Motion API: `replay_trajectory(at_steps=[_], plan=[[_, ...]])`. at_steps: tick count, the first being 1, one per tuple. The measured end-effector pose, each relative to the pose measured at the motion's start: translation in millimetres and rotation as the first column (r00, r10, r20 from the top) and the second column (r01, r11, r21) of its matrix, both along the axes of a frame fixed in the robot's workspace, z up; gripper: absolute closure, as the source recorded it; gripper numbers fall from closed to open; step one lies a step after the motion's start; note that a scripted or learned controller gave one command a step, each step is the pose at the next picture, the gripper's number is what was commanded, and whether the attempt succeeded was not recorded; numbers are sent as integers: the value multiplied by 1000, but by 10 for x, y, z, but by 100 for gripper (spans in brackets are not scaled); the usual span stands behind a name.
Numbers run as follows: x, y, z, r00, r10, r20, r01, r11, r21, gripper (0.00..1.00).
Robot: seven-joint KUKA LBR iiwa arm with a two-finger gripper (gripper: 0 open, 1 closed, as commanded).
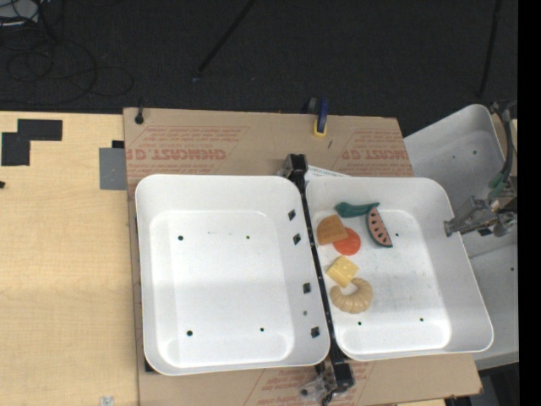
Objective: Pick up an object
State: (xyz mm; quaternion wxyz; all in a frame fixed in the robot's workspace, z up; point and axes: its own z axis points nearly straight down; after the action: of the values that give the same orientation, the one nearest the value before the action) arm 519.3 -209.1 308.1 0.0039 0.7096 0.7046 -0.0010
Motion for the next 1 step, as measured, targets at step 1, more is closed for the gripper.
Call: replay_trajectory(at_steps=[1], plan=[[-9, 37, 69, 1000, 2, -7, -2, 1000, 7, 100]])
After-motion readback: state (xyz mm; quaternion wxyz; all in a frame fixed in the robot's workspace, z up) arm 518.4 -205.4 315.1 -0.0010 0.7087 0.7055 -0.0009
